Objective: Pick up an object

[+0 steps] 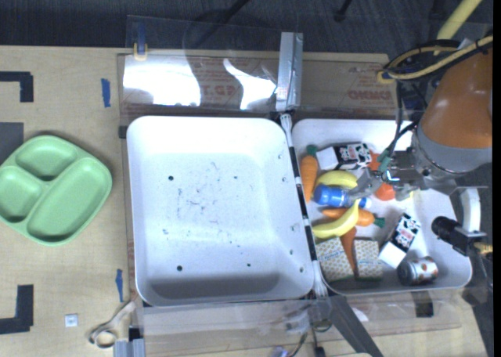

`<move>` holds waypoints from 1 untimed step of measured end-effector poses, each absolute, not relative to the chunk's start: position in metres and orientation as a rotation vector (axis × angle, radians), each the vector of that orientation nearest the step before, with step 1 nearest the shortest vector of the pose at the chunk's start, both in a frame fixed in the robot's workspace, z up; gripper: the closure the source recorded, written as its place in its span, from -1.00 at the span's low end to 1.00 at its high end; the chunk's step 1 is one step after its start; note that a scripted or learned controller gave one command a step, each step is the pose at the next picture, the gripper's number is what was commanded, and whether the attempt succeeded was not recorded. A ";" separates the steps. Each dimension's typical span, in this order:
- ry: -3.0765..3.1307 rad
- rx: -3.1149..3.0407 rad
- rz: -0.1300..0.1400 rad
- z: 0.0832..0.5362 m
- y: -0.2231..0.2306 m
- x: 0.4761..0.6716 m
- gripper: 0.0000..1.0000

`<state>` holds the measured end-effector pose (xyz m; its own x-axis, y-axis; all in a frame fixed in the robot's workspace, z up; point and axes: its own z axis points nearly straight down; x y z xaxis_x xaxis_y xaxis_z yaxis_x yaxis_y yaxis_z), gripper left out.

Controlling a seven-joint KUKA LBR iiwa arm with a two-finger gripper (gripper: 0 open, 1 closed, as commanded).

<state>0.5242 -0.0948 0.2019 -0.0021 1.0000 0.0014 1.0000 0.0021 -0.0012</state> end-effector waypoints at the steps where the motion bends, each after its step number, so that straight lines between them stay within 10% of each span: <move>1: -2.162 -2.281 -0.002 0.213 -0.151 0.553 -1.00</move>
